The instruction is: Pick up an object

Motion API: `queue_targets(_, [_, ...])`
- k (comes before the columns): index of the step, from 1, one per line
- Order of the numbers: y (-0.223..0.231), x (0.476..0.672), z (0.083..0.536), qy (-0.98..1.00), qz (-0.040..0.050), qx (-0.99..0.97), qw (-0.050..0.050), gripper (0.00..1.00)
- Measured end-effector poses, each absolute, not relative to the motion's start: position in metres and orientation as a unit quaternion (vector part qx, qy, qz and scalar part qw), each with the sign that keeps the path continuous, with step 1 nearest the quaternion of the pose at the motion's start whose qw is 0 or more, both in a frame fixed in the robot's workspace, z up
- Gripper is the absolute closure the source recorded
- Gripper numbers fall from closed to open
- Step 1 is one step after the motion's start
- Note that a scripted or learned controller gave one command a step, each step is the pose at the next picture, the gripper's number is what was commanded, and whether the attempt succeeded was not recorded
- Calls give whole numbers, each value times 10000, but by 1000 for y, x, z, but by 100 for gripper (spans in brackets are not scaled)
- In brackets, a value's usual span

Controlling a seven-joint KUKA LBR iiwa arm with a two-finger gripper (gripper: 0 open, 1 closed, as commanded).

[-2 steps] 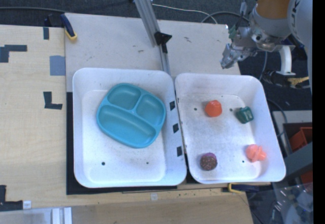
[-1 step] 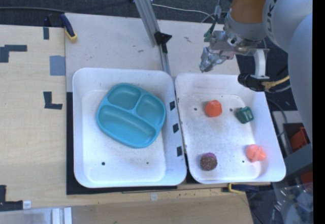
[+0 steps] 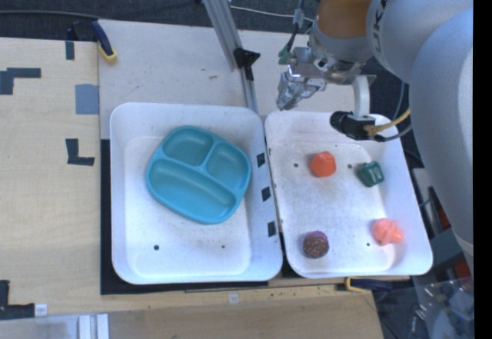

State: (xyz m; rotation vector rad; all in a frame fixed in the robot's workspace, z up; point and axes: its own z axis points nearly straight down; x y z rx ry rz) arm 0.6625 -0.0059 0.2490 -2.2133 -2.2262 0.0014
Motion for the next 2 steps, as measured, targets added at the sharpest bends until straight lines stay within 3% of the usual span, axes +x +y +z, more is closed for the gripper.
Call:
queue_targets(1, [44,642,244,-7092,8,-7050,16,100])
queue_targets(2, [94,640,228,-7092,12,-7050,15,100])
